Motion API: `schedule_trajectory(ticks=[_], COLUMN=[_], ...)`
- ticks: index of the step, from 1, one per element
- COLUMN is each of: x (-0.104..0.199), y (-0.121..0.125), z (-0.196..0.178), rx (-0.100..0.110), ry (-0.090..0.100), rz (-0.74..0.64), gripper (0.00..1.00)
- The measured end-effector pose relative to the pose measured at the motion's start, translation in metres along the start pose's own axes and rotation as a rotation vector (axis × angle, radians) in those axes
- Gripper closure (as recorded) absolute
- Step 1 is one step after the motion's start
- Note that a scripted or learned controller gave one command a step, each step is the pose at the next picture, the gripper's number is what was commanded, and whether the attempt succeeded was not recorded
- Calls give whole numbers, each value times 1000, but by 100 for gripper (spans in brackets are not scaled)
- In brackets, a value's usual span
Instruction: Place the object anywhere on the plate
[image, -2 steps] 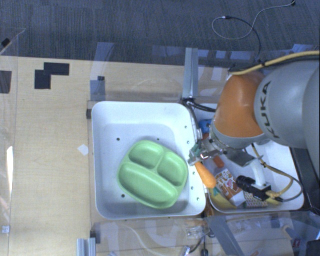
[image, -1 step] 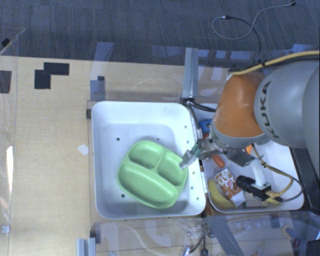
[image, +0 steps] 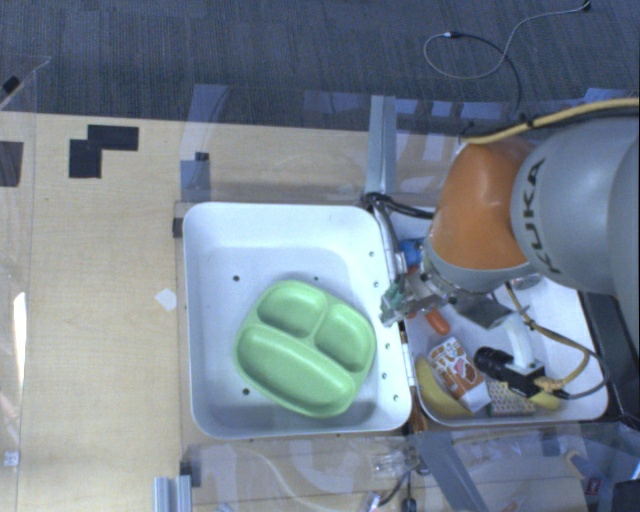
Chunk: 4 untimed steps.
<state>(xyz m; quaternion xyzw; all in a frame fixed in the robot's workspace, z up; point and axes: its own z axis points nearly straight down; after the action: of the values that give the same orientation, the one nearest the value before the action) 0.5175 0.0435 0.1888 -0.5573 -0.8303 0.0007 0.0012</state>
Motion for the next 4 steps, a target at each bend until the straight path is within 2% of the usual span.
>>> schedule_trajectory(ticks=[1, 2, 3, 4], x=[21, -8, 17, 54], y=[-22, -34, -25, -10], z=[7, 7, 7, 7], rx=[-2, -3, -2, -2], ry=[-1, -2, -1, -1], rz=[-292, -514, 24, -206], gripper=[100, 100, 100, 100])
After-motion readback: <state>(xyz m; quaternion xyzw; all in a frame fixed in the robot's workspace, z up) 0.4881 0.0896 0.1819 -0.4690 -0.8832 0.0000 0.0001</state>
